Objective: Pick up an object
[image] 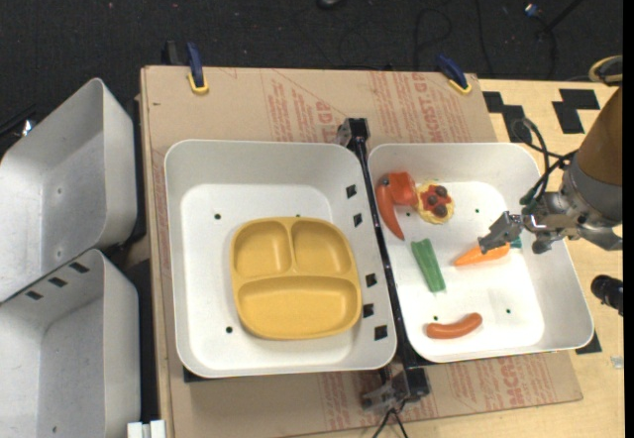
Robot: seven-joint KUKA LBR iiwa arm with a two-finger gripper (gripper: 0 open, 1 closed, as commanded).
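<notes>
The right bin (555,322) holds several toy foods: an orange carrot (476,255), a green bean-like stick (429,265), a sausage (454,327), a red pepper piece (396,198) and a small tart with dark berries (435,203). My gripper (503,234) reaches in from the right and sits low at the carrot's right, green-topped end. Its dark fingers are right at that end of the carrot.
The left bin (198,228) holds a yellow divided plate (295,277). Both bins rest on a cardboard sheet (297,99). Grey tubs (59,228) stand to the far left. Cables hang around the wrist on the right.
</notes>
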